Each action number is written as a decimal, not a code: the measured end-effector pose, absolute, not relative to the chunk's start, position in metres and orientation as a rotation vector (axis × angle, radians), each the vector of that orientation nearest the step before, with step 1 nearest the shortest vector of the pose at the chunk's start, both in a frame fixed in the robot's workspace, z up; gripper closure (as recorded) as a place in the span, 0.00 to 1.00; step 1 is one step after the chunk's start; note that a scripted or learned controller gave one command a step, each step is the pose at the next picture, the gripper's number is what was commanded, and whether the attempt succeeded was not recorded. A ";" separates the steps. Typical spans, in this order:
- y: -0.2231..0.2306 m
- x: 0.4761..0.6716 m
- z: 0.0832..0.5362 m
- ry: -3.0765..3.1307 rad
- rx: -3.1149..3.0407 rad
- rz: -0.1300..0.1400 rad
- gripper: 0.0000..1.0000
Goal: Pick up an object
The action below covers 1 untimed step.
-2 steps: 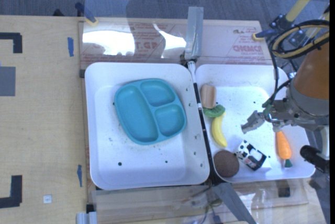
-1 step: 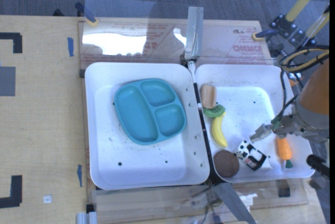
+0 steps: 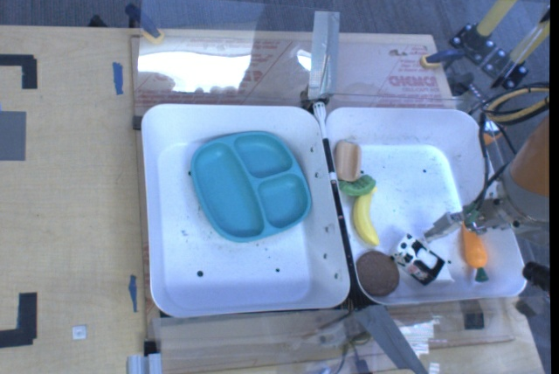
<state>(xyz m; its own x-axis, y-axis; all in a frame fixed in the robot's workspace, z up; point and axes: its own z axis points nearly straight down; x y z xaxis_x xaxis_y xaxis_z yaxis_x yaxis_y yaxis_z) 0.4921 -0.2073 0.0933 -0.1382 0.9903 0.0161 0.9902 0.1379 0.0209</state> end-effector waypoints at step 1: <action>-0.208 0.493 0.093 2.366 2.059 0.041 0.00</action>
